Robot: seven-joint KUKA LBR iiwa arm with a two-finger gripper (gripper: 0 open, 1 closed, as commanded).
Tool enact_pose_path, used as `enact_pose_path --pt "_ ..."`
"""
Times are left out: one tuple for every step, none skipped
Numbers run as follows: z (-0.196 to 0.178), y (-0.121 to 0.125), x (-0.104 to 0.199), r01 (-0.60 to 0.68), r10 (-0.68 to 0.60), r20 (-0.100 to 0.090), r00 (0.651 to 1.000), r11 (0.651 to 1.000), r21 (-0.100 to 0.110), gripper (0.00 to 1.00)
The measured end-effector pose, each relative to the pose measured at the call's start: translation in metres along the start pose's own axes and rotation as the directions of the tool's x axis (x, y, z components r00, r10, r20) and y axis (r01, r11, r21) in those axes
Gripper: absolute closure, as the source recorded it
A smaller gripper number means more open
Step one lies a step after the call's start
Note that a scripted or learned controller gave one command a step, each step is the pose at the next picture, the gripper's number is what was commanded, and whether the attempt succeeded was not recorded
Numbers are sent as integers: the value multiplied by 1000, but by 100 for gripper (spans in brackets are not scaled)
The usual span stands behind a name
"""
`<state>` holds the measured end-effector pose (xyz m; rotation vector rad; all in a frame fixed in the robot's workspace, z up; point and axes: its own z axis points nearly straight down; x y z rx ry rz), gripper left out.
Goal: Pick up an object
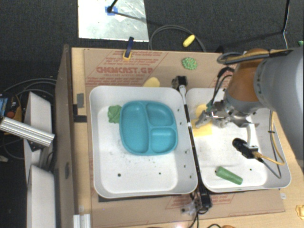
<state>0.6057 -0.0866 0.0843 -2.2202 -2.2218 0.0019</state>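
Note:
My gripper (207, 118) hangs low over the upper left part of the right bin (270, 175). A yellow object (203, 129) lies directly beneath and beside it, partly hidden by the gripper, so I cannot tell whether the two touch. A green cylinder-shaped piece (229, 175) lies near the front of the same bin. In the left bin (102, 175) sits a blue divided plate (147, 127), with a small green leafy item (114, 113) at its left edge.
The raised divider between the bins (189, 132) runs just left of the gripper. Behind the bins, on the cardboard, lie a green dotted disc (189, 63), a yellow piece (152, 82) and a yellow capsule (189, 41).

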Motion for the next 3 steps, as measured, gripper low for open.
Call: enact_pose_path --pt "-2 66 -5 5 -5 1 1000 1000 -10 0" --pt "0 31 -11 0 0 0 1000 1000 -1 0" --pt "-1 64 -2 5 -5 0 1000 1000 -7 0"
